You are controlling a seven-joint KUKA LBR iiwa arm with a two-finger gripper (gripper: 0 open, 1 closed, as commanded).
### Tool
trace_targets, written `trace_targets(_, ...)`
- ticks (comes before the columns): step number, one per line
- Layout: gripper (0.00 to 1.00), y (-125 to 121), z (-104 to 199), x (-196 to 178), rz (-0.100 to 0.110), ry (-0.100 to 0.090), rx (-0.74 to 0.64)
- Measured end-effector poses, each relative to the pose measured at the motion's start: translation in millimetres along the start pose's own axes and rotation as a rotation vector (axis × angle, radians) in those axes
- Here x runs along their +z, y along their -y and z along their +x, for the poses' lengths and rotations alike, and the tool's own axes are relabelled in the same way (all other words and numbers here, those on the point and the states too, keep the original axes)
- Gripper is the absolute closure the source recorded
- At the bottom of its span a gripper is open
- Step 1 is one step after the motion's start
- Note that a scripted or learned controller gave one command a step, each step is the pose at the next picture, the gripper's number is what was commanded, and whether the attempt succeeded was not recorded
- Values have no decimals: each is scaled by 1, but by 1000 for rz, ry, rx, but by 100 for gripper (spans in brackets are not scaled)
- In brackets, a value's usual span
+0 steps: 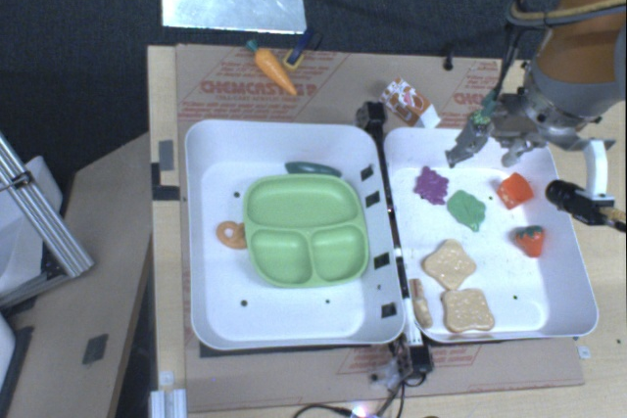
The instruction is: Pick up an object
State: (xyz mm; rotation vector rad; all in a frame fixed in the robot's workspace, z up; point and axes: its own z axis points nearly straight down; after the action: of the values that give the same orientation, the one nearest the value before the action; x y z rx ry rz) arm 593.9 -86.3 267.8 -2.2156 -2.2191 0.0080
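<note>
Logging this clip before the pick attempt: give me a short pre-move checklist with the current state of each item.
1. Hand is over the right bin: ok.
2. Nothing between its fingers yet: ok.
3. Fingers open wide enough: cannot tell.
4. Targets close by: purple piece and green leafy piece lie just below the hand: ok.
5. Those two pieces are apart from each other: ok, though narrowly.
6. Green divided plate sits in the left bin, away from the hand: ok.

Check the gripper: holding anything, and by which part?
Nothing held. The gripper hovers open over the right bin's back edge, nothing between its fingers; the purple piece lies below it.
</note>
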Motion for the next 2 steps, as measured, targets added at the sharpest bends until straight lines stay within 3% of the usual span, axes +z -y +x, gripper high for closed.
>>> trace_targets(1, 0, -2, 0, -5, -9, 1, -2)
trace_targets(2, 0, -9, -1, 39, -6, 1, 0)
